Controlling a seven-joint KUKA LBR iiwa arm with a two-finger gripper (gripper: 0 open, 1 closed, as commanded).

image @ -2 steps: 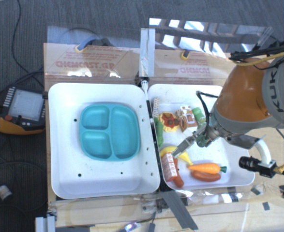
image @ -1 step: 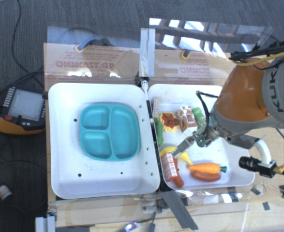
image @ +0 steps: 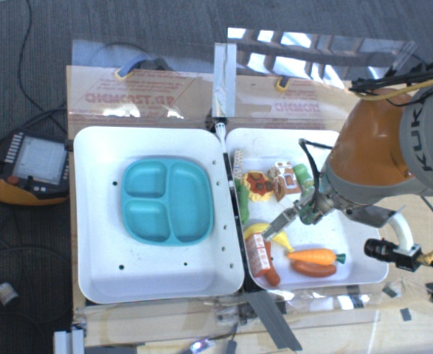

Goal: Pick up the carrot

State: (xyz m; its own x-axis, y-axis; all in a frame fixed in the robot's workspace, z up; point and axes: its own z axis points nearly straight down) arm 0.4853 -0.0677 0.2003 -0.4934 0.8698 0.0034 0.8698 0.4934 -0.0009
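The carrot (image: pixel 313 257) lies lengthwise in the lower right part of the right bin (image: pixel 364 275), orange with a small green tip pointing right, and it rests just above and touching a red sausage-shaped piece (image: pixel 314 269). The gripper (image: pixel 284 223) hangs at the middle of that bin, up and to the left of the carrot and apart from it; its fingers reach down-left toward a yellow banana-like piece (image: pixel 264 232), and whether the jaws are open or closed cannot be told, nor is anything seen between them. The grey arm with its orange band (image: pixel 371 150) enters from the right of the frame. A red packet (image: pixel 261 260) lies at the bin's lower left, with small toy foods near the bin's top. The left bin (image: pixel 98 271) holds a turquoise divided plate (image: pixel 167 201) at its middle.
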